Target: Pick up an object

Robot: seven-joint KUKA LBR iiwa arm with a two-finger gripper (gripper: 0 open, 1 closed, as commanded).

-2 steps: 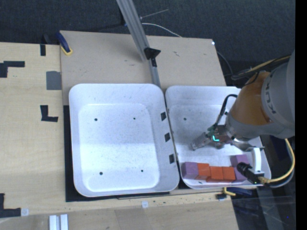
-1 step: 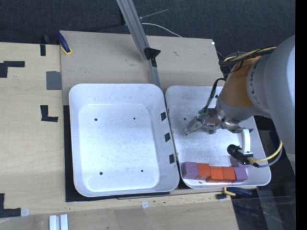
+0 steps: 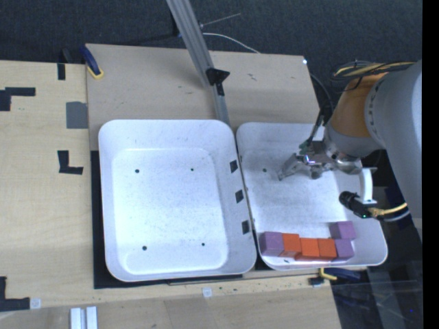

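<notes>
Several blocks lie in a row along the near wall of the right bin (image 3: 274, 139): a purple block (image 3: 273, 242), two orange blocks (image 3: 291, 244) (image 3: 317, 248), and a purple piece (image 3: 343, 232) at the row's right end. My gripper (image 3: 292, 163) hangs over the middle of that bin, well behind the blocks and apart from them. It is open, with nothing between its fingers. One finger (image 3: 282, 175) points down-left toward the bin floor.
The left bin (image 3: 110, 184) stands beside the right one, their walls touching at the centre. A slanted metal pole (image 3: 199, 43) comes down to the bins' far junction. The grey arm with its orange band (image 3: 353, 112) and cables (image 3: 374, 211) fills the right side.
</notes>
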